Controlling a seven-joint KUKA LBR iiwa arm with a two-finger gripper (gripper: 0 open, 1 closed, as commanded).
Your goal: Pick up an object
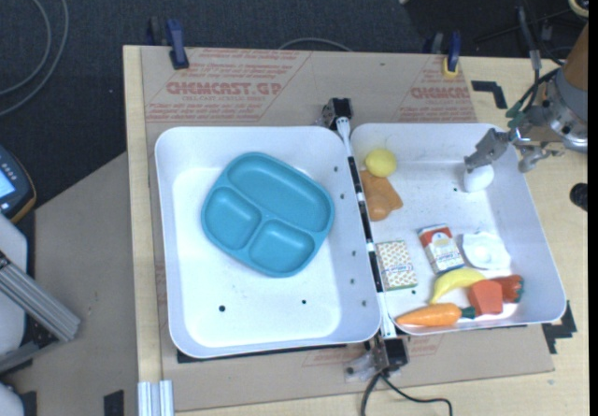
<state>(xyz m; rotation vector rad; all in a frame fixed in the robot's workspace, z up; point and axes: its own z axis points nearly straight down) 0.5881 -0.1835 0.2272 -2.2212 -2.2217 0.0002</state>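
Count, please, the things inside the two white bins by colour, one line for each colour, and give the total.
Blue: 1, the divided plate
Yellow: 2, the lemon and the banana
Orange or tan: 2, the carrot and the tan piece
Red: 1, the red item
White: 2, the round piece and the cup
Printed packets: 2, the box and the carton
Total: 10

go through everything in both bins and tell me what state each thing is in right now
Blue three-compartment plastic plate: flat in left bin, nothing on it.
Yellow lemon: resting against the divider.
Orange toy carrot: lying on its side at the right bin's near edge.
Yellow banana: lying flat.
Two-finger gripper: over right bin's far side.
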